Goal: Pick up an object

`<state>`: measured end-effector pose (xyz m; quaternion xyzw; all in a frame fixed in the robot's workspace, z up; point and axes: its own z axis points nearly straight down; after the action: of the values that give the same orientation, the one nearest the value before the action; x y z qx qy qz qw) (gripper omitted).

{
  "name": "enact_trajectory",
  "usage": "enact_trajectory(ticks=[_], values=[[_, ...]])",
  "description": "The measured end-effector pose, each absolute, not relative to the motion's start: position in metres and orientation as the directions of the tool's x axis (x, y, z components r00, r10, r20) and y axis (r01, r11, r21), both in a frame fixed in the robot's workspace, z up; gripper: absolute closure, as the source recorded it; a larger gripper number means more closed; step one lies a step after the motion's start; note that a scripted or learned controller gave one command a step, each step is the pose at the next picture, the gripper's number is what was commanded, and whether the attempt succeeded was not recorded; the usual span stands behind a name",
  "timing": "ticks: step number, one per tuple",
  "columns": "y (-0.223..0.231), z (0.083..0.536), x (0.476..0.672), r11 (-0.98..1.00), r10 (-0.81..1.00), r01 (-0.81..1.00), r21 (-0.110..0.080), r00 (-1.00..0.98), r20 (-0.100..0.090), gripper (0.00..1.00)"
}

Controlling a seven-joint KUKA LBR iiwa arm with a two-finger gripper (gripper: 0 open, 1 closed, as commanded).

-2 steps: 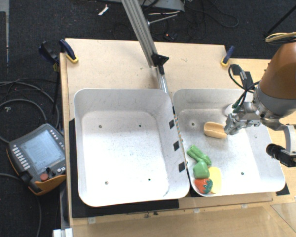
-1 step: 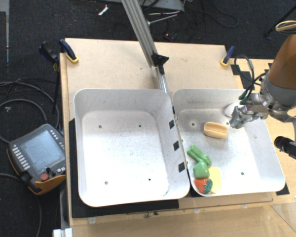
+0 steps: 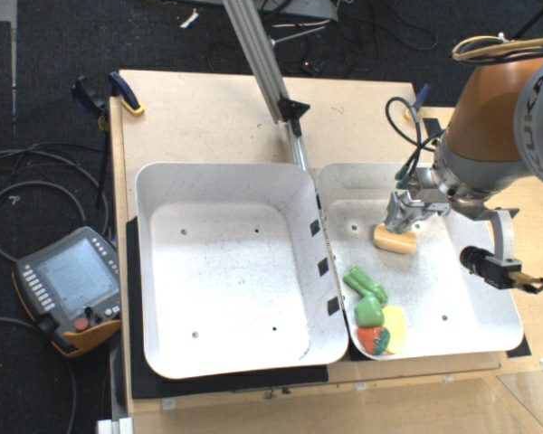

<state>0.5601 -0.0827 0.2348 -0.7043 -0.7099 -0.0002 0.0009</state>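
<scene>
Yellow block (image 3: pixel 395 240) is lying in the right bin (image 3: pixel 489 333), with the end effector (image 3: pixel 404 219) hovering just above it, grip state impossible to tell; green toys (image 3: pixel 366 286) are sitting near the divider; the left bin (image 3: pixel 222 269) is resting on the desk (image 3: pixel 208 116).

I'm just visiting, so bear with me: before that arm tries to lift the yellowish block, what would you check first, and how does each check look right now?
1. Gripper over a target: ok, it sits at the top edge of the tan block in the right bin.
2. Block between the fingers: cannot tell, the wrist hides them.
3. Block apart from the other pieces: ok, the green pieces lie nearer the front, not touching it.
4. Block away from the bin walls: ok, it lies on the open floor.
5. Cable free of the gripper's path: cannot tell; it loops close behind the wrist.
</scene>
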Motion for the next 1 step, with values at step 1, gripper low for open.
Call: enact_trajectory(ticks=[1], values=[[-0.0295,0.2267,0.564,0.008,1.0,1.0,-0.002,-0.008,0.001,1.0]])
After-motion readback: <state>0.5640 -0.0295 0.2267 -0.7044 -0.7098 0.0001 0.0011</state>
